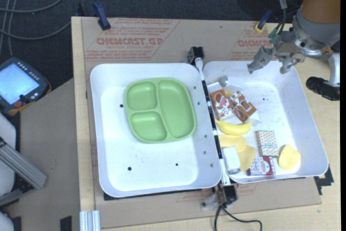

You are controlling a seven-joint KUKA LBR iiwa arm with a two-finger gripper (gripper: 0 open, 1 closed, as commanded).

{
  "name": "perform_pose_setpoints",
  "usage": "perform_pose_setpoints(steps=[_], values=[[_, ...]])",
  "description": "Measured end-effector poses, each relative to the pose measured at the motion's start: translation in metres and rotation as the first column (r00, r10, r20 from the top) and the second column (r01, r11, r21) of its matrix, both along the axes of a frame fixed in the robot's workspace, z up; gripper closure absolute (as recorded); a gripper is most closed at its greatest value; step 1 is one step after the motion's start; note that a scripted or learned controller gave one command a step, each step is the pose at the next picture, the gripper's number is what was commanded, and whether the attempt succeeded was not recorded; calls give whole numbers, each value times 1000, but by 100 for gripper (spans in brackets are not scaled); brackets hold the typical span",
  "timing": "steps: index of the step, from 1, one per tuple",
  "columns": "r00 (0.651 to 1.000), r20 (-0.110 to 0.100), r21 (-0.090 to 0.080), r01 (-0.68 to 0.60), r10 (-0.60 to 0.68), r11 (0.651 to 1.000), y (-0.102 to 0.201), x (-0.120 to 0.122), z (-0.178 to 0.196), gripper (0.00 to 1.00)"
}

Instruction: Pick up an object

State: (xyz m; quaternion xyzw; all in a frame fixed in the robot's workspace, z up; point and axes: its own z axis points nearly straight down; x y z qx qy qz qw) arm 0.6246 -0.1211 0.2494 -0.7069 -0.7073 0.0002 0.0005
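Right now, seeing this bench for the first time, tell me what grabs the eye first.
The pale green divided tray stands out, lying alone in the left bin. Next comes the clutter in the right bin: a banana, snack packets and a yellow lemon-like piece. The gripper hangs above that bin's far edge.

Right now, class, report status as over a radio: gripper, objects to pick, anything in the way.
Gripper open, above right bin's far edge, holding nothing. Banana, snack packets, small box lie untouched in right bin. Green tray in left bin. Path clear.
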Motion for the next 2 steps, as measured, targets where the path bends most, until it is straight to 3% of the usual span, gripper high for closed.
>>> perform_pose_setpoints(steps=[1,2], values=[[1000,7,-1,2,-2,1000,-3,-22,-133,0],[1000,12,0,0,0,1000,9,-30,-144,0]])
